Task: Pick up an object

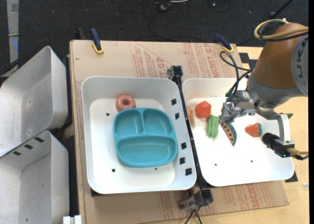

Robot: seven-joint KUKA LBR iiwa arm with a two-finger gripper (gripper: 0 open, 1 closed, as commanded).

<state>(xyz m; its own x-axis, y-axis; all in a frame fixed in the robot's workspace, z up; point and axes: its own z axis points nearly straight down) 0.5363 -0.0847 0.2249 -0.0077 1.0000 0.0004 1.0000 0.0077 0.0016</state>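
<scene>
My gripper (227, 115) hangs low over the right bin (245, 176), reaching in from the right. Just below its tip lies a watermelon slice (229, 134), green rind and red flesh, and nothing is visibly held. A green pickle-like piece (212, 126) lies just left of the tip. A red pepper-like toy (203, 109) sits further up and left. A small strawberry (253, 130) rests to the right, under the wrist.
The left bin (98, 169) holds a blue divided plate (145, 137) and a pink donut (125, 102) behind it. A black divider (185, 130) runs between the bins. Two spare white bins (29, 100) stand off the bench at the left.
</scene>
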